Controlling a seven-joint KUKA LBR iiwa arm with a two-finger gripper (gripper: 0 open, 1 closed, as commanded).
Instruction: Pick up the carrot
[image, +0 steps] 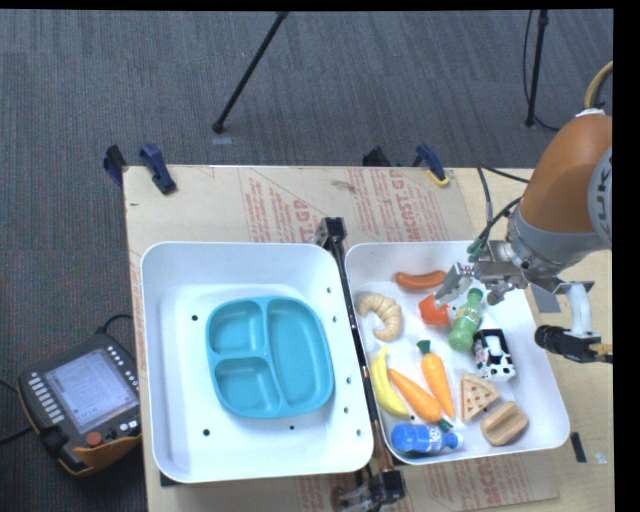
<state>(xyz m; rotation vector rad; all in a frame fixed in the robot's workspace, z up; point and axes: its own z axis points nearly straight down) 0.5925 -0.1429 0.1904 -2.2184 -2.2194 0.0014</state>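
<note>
Two orange carrots lie in the right bin (545, 385). One carrot (436, 377) has a green top and points toward the bin's front. The other, longer carrot (413, 394) lies slantwise just left of it, beside a banana (387, 385). My gripper (470, 285) hangs over the back half of the right bin, above a green bottle (464, 327) and a red-orange pepper (433, 312). It is behind the carrots and apart from them, and I see nothing held in it.
The right bin also holds a sausage (420, 279), a croissant (382, 315), a cow-patterned carton (493, 356), a sandwich wedge (478, 396), a bread roll (503, 423) and a blue bottle (424, 438). A blue divided plate (270, 356) lies in the left bin (170, 300).
</note>
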